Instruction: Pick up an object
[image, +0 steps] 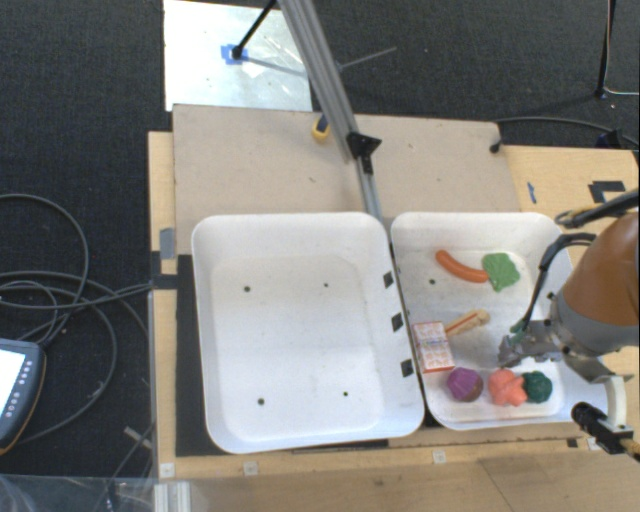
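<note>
Reaching in from the right, the arm (600, 290) sets its claw (522, 347) low over the right bin (415, 235), just above the front-edge toys; whether it is open or closed cannot be told, and nothing shows between its parts. Two white bins sit side by side on the bench (260, 160). Right bin contents: one orange sausage (461, 267), one green leafy piece (502, 270), one tan stick (466, 322), one pink-patterned card (433, 346), one purple lump (464, 384), one orange lump (507, 389), one dark green lump (538, 386).
</note>
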